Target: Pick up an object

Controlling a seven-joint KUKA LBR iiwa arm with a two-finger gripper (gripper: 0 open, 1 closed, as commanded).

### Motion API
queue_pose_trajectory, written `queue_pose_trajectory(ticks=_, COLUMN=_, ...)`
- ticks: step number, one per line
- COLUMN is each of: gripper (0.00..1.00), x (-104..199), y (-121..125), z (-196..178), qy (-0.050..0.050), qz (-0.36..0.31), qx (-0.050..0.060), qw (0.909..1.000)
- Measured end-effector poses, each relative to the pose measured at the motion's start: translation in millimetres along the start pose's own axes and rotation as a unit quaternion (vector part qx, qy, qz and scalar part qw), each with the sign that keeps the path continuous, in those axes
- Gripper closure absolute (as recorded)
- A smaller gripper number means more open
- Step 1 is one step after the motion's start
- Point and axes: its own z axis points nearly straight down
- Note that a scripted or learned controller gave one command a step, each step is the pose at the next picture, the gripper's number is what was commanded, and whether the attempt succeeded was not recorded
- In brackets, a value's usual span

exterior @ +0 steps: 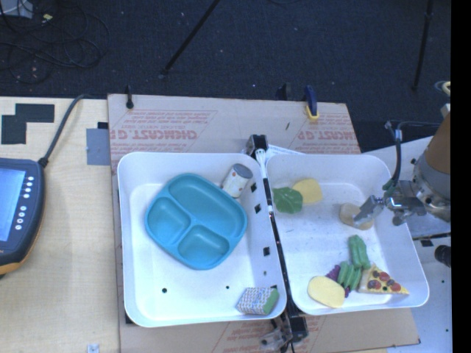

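Note:
My gripper (370, 210) reaches in from the right edge, low over the right bin (401, 190), and touches or overlaps a tan round piece (349, 213) at its tip. In the same bin, a green lump (288, 200) and a yellow lump (308, 190) lie at the back left. Near the front sit green bean pods (358, 254), a purple piece (338, 273), a pizza slice (382, 280) and a yellow oval (326, 291).
The left bin (136, 271) holds a blue divided plate (195, 220), a small grey cup (237, 180) on its side and a patterned sponge (257, 300). A black divider strip (265, 226) runs between the bins. A tablet (15, 212) lies at far left.

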Motion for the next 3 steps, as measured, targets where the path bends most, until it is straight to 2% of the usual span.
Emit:
queue_pose_trajectory(ticks=1, gripper=0.00, x=9.1, y=-23.2, z=117.5, qy=0.000, qz=0.000, qx=-0.001, qw=1.0000)
queue_pose_trajectory(ticks=2, gripper=0.00, x=-14.6, y=35.5, z=112.7, qy=-0.001, qz=0.000, qx=-0.003, qw=1.0000)
queue_pose_trajectory(ticks=3, gripper=0.00, x=-18.4, y=-34.0, z=112.2, qy=0.000, qz=0.001, qx=-0.002, qw=1.0000)
